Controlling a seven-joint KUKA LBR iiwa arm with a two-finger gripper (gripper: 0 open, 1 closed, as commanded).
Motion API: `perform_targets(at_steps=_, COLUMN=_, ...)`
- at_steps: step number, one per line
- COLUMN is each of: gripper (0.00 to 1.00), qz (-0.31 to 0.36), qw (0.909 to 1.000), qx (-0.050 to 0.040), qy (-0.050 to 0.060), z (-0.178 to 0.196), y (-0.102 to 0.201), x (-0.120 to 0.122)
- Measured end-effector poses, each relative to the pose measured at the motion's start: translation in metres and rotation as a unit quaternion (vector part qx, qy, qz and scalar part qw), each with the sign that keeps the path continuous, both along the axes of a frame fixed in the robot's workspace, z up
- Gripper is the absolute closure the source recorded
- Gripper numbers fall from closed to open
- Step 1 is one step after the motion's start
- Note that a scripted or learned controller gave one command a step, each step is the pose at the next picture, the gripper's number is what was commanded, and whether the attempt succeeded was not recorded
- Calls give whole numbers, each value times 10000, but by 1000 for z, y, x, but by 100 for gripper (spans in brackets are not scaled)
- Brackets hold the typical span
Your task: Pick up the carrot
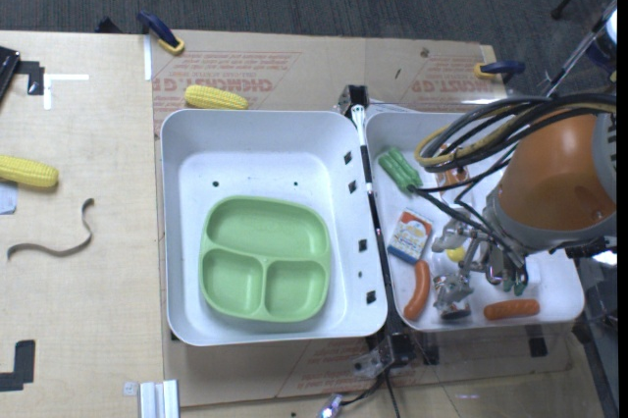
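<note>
White plastic forms the two shallow bins side by side on the bench. The left bin point(186, 210) holds a pale green divided plate point(265, 259), lying flat near its middle, with one long compartment on the far side and two smaller ones on the near side.

The right bin point(392, 127) holds the clutter. The carrot point(511, 309) — an orange, tapered piece — lies flat near the bin's near right corner, just right of the gripper point(453, 293) and apart from it. A second orange-red piece, a sausage point(417, 289), lies at a slant just left of the gripper, its near end close to the bin's near wall. A small printed box point(409, 236) sits beside it on the far side, and a green vegetable point(399, 169) lies further back, near the wall between the bins.

The arm point(554, 176) reaches in from the right, its orange band large above the bin, with black and yellow cables looping over it. The gripper hangs low over the bin floor between the sausage and the carrot; its metal parts are tangled in view, and I cannot tell how wide they stand. Nothing is visibly held.

Outside the bins, a corn cob point(215, 97) lies just beyond the left bin's far wall, and another corn cob point(27, 172) lies well to the left — both on the bench.
</note>
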State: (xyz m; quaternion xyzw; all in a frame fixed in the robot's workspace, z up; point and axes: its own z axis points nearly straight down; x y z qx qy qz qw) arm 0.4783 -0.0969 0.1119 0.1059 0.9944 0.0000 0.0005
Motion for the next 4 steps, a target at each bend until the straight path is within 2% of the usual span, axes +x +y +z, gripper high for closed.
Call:
perform_targets(at_steps=1, gripper=0, qz=-1694, qw=9855, qx=1, qy=-12, z=-19, y=-22, x=1)
perform_targets(at_steps=2, gripper=0, qz=-2688, qw=9632, qx=-3, qy=-25, z=-19, y=-79, x=1)
perform_targets(at_steps=3, gripper=100, qz=-2673, qw=9636, qx=-14, qy=-56, z=-9, y=-79, x=3)
perform_targets(at_steps=4, gripper=100, qz=-3859, qw=9225, qx=-7, qy=-3, z=75, y=-89, x=0)
